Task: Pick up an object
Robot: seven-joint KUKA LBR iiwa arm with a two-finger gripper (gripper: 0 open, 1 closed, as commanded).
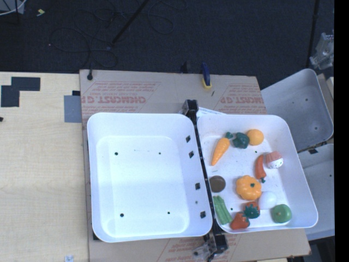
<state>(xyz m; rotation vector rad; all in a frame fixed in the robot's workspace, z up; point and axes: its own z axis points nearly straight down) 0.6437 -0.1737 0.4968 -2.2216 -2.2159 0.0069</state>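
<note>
The right white bin [289, 141] holds several toy foods. A carrot [220, 150] lies near its left wall, with a dark green broccoli [240, 140] and an orange [254, 137] beside it. Mid-bin sit a red sausage [259, 167], a red-and-white piece [274, 160], a brown disc [217, 184] and an orange pumpkin [248, 188]. Along the front lie a green cucumber [221, 209], a red pepper [239, 221], a small teal piece [252, 211], a white egg [268, 200] and a green apple [281, 213].
The left white bin [139, 179] adjoins the right one along a black-clipped divider [196, 168]. Both rest on cardboard [142, 94]. A grey metal plate [302, 111] stands at the right, and a blue clamp [206, 75] sits at the back edge.
</note>
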